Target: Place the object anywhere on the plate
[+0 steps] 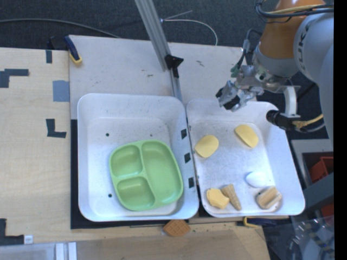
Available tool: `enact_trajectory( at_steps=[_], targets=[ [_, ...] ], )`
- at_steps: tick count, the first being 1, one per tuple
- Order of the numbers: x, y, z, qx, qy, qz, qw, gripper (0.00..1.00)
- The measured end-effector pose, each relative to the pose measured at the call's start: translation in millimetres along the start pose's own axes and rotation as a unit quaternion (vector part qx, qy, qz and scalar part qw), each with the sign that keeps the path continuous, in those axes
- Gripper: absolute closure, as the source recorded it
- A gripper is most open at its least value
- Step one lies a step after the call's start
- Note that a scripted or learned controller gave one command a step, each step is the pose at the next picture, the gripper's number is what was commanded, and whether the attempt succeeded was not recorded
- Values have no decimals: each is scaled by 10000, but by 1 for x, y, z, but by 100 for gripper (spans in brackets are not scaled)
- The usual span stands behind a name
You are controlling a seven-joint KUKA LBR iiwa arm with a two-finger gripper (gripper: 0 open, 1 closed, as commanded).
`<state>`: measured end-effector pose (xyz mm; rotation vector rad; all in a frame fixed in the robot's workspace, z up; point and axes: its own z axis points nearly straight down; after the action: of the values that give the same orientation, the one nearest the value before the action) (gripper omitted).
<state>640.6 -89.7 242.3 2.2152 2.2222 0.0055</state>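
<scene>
Right now the tool [234, 97] hangs over the right bin's [282, 140] far edge; I cannot tell its state. It could miss the plate [145, 173].

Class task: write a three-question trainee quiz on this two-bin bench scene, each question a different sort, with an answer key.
1. True or false: the green plate lies in the left bin.
2. How many compartments does the plate have?
3. Where is the gripper? A) over the right bin's far edge B) over the plate C) beside the white egg

Key: 1 true; 2 three; 3 A
</scene>
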Motion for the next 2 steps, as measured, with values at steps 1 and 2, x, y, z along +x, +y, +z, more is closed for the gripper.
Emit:
enact_trajectory(
  at_steps=[1,2],
  targets=[
    [52,1,11,37,8,-15,10000,100],
    [104,-4,2,33,10,-19,10000,100]
  ],
)
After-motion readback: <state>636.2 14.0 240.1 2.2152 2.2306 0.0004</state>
